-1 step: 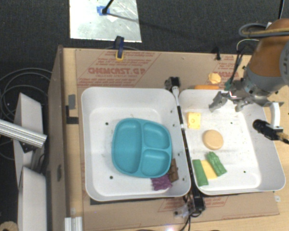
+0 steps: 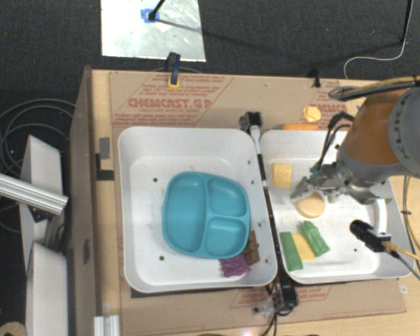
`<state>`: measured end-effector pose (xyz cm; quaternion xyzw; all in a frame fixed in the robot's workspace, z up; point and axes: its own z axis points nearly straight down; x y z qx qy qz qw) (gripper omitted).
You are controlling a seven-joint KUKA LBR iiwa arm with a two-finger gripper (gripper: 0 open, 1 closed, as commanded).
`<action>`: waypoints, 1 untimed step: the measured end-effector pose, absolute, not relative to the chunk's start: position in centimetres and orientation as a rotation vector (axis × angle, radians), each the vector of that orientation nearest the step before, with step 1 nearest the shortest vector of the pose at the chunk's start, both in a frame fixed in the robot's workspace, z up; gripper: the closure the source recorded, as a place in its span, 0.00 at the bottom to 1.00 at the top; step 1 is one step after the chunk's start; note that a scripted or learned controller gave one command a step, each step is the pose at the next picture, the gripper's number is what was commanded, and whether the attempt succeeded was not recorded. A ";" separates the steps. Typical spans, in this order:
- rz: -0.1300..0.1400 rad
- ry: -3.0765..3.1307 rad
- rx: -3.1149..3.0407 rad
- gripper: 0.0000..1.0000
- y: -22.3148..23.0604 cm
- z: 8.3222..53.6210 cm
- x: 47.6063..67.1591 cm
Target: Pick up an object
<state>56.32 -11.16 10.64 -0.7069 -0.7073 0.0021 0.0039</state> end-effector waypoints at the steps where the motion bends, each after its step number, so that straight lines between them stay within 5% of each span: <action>1: 0.004 -2.215 -2.219 0.00 -10.7 8.3 48.3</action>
